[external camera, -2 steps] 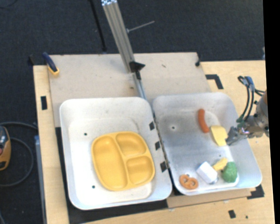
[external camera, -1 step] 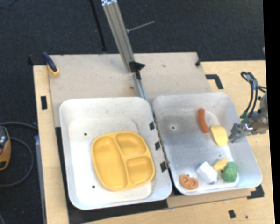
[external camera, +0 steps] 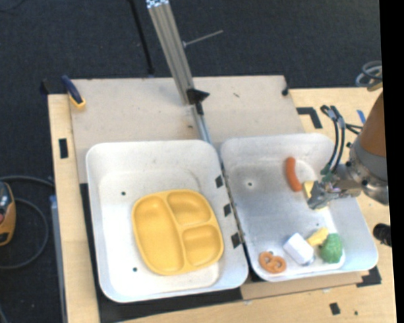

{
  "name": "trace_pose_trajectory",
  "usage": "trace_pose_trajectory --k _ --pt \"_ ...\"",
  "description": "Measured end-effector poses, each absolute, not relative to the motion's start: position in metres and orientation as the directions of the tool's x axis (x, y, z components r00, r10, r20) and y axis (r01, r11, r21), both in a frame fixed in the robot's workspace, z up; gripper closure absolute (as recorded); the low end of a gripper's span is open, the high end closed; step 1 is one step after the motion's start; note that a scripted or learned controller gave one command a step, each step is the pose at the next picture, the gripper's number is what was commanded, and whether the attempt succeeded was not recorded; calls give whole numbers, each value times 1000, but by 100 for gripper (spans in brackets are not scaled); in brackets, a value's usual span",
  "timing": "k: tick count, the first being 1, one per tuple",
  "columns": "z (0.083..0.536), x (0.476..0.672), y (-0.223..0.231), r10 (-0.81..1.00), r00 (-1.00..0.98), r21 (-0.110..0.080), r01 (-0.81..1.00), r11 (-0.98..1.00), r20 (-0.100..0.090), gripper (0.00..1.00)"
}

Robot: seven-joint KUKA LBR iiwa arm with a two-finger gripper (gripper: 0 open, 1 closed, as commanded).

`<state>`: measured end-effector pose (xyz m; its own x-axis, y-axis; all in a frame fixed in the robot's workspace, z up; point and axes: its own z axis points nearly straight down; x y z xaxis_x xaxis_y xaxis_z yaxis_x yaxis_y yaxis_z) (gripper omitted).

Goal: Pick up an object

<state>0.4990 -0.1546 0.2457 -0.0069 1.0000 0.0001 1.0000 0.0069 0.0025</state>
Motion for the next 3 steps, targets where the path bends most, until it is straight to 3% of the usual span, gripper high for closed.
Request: trace_pose_trajectory --k 3 --pt "254 529 -3 1000 -8 2 1000 8 1 100"
